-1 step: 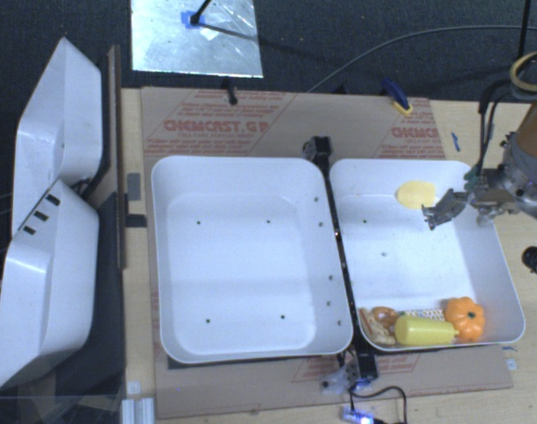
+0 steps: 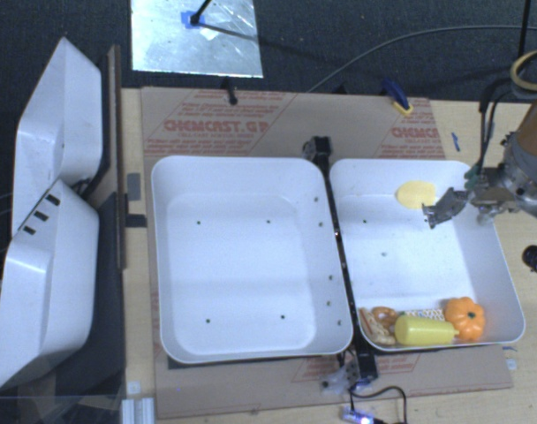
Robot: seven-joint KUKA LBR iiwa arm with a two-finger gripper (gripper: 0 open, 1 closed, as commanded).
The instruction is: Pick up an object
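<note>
The claw (image 2: pixel 447 208) hovers over the right bin (image 2: pixel 494 263), just beside a pale yellow disc (image 2: pixel 415 193), apparently positioned for a descent; whether it is open or closed cannot be told. 4 objects crowd the near edge: a pretzel-like piece (image 2: pixel 380 319), a yellow-green cylinder (image 2: pixel 423 330), a striped item (image 2: pixel 419 314), an orange pumpkin (image 2: pixel 465 316). The left bin (image 2: pixel 176 237) sits alongside on the desk (image 2: pixel 480 374).

Smooth white plastic bins (image 2: pixel 251 184) — on matt printed cardboard (image 2: pixel 277 117) — beside shiny metal sheet (image 2: pixel 196 25).
</note>
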